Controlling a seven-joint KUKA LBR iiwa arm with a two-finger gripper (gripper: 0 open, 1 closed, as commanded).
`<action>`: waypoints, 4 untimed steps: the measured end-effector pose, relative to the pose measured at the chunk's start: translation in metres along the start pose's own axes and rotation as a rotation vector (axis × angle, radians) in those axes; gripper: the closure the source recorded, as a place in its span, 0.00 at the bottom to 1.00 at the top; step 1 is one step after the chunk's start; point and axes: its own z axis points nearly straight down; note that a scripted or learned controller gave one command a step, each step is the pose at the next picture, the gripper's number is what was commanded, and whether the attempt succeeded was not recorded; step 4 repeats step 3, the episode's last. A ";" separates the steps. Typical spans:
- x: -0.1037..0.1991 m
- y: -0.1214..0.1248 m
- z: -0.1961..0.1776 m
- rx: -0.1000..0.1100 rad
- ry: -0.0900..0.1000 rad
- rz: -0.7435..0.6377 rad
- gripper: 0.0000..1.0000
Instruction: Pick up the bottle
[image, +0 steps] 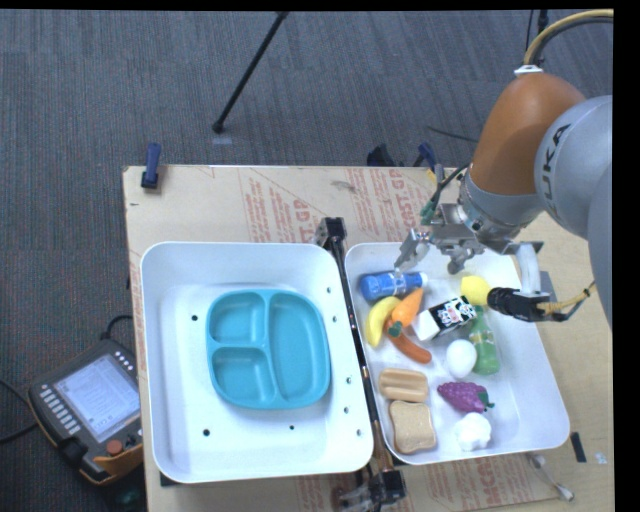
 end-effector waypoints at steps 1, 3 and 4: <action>0.001 0.001 -0.010 0.000 0.001 -0.002 1.00; 0.086 -0.137 -0.095 0.000 0.000 0.132 1.00; 0.086 -0.137 -0.095 0.000 0.000 0.132 1.00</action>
